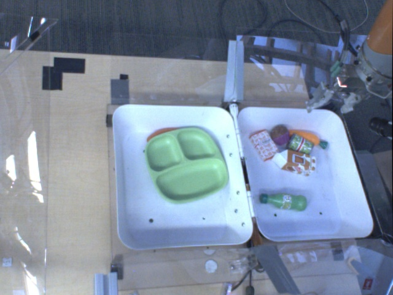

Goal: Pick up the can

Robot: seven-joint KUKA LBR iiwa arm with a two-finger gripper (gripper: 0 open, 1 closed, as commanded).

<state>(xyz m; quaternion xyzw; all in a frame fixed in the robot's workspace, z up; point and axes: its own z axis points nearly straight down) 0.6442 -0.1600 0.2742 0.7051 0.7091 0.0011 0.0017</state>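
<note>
The can point(300, 143) lies tilted in the right bin point(344, 220) — long axis roughly upper-left to lower-right; the fingers' state cannot be told.

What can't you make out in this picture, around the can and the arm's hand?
- Can: its label is too small to read, and the orange item behind it is partly covered by it.
- Hand: blurred against the metal frame at the right bin's far corner, so its finger state is unclear.
- Orange thing in the left bin: mostly hidden under the green tray.
</note>
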